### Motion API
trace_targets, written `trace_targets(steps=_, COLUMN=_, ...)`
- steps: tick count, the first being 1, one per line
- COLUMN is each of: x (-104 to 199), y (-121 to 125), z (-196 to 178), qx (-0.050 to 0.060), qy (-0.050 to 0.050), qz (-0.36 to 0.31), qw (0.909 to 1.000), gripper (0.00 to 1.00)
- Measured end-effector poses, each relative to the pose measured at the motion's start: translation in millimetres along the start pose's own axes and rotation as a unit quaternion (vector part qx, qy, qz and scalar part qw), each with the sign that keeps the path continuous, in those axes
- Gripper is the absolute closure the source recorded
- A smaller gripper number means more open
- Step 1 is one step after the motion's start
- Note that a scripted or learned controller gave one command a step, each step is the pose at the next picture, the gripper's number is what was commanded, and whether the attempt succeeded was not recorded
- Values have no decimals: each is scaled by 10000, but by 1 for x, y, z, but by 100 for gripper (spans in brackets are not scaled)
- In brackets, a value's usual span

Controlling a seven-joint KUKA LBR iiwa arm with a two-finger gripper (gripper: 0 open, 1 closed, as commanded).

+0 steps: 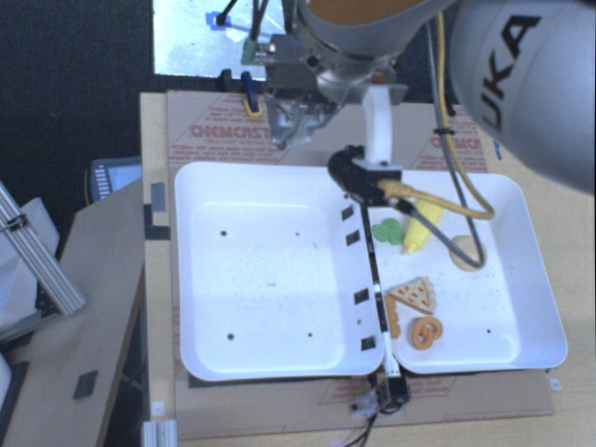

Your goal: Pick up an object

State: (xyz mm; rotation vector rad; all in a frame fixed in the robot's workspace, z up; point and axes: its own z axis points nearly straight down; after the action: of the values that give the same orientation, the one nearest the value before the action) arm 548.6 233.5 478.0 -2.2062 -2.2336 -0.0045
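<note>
Several small toys in right bin (pixel 521 250), yellow corn (pixel 421 229), orange pretzel (pixel 426 331), end effector (pixel 296 130) grip unclear

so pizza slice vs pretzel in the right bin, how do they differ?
Shape: the pizza slice is a flat wedge; the pretzel is a rounded knot with holes. Colour: the pizza slice is tan with red spots and a pale crust edge; the pretzel is plain orange-brown. Position: the pretzel lies nearer the bin's front rim. Both lie flat in the right bin, close to the divider.

KUKA arm (pixel 521 73) hangs over bench w/ two white bins: left bin (pixel 196 277) bare; right bin (pixel 526 277) holds pretzel (pixel 425 331), pizza slice (pixel 414 295), yellow corn (pixel 419 231), green toy (pixel 388 231).
</note>
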Motion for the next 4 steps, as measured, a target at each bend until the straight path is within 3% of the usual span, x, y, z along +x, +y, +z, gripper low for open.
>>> trace_targets(steps=1, x=2, y=-40, z=-61, qx=-25, qy=3, qz=26, qw=10000, gripper=100)
trace_targets(steps=2, x=2, y=-39, z=-57, qx=-6, qy=-10, qz=35, qw=10000, gripper=0)
trace_targets(steps=3, x=2, y=-39, z=-69, qx=-17, qy=-1, qz=15, qw=10000, gripper=100)
trace_targets(steps=4, x=2, y=-39, z=-68, qx=-12, qy=-3, qz=7, qw=10000, gripper=0)
